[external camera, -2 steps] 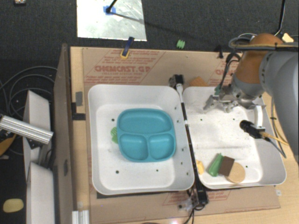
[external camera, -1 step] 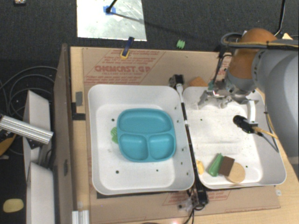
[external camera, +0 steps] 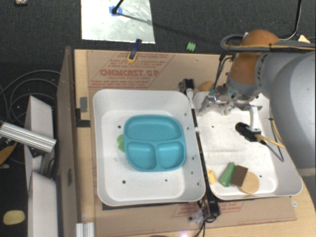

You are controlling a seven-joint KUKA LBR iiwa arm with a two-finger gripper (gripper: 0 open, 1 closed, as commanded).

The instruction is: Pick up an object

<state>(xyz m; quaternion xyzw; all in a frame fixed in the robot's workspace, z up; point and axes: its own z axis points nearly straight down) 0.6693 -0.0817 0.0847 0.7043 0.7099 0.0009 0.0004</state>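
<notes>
My gripper point(external camera: 213, 102) hangs over the far left corner of the right bin point(external camera: 276, 174), under the grey wrist with its orange band. Nothing shows between its metal parts. At the bin's near side lie a green block point(external camera: 227, 175), a brown block point(external camera: 240, 175) and a tan round disc point(external camera: 250, 182), touching each other, well apart from the gripper. A small yellow piece point(external camera: 212, 177) sits by the bin's left wall. In the left bin point(external camera: 106, 132) a blue divided plate point(external camera: 154, 142) lies flat, with a green thing point(external camera: 120, 142) peeking out at its left edge.
A tan thing point(external camera: 204, 86) shows just beyond the right bin's far rim, partly hidden by the gripper. A ridge point(external camera: 197, 142) separates the two bins. Cardboard lines the bench behind them, with a foil sheet point(external camera: 117, 14) farther back. Cables and metal rails lie at the left.
</notes>
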